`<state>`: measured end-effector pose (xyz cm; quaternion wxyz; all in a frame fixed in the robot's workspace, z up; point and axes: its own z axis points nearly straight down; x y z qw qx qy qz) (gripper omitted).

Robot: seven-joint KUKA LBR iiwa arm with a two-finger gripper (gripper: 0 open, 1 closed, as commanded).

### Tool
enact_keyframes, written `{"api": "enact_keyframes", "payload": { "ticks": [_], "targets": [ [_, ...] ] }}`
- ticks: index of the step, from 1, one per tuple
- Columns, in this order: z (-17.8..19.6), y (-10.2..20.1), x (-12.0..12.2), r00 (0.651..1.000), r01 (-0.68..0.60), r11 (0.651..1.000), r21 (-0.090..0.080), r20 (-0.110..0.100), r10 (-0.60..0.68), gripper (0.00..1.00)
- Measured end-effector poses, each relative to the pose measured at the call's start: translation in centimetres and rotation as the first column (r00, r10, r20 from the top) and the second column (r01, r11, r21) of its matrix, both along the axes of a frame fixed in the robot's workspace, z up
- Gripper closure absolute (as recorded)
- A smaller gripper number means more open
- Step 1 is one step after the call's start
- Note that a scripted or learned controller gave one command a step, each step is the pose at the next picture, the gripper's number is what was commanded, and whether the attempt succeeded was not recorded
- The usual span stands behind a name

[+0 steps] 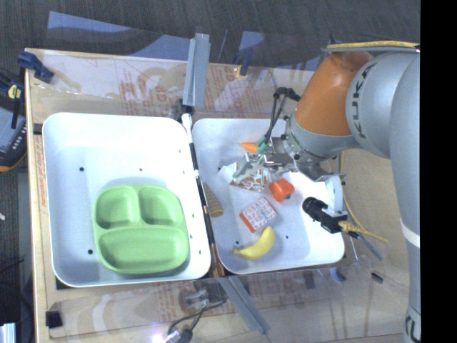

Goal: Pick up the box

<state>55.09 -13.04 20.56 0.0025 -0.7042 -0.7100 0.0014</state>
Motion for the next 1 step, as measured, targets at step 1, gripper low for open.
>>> {"api": "enact_keyframes", "payload": {
  "ticks": [1],
  "targets": [
    [-10.68, -0.81, -6.88, 0.998, -0.056, 0.998, -0.001, 0.004, 0.056, 0.00]
  ]
}}
